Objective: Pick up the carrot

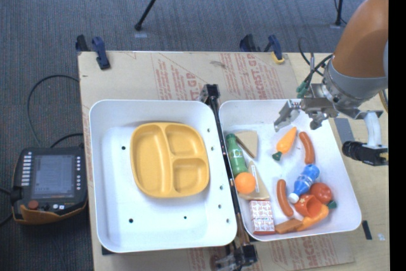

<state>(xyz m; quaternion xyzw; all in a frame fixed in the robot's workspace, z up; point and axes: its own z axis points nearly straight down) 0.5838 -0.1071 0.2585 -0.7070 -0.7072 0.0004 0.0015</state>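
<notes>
orange-banded wrist (361,41) is the part nearest the camera; it enters from the right and hangs over the upper right corner of the right bin (254,112).

task object: the carrot (286,141) lies on the floor of the right bin, upper middle area, orange body slanted with its green end pointing down-left. it rests free; nothing grips it.

progress, as judged from this frame: the pick is not yet done. the approach appears partly complete; descent, closure and lift remain.

gripper (306,112): positioned just above and slightly right of the carrot's upper end, near it but apart from it. the fingers stand spread, one reaching left toward the bin's middle and one on the right, with nothing between them.

adjacent items: a sausage (307,147) lies just beside the carrot on the right. a green bottle (235,154) and an orange ball (245,183) sit to the left along the bin wall. a blue bottle (305,180) lies below.

left bin (108,168): holds a yellow divided plate (170,158).
</notes>
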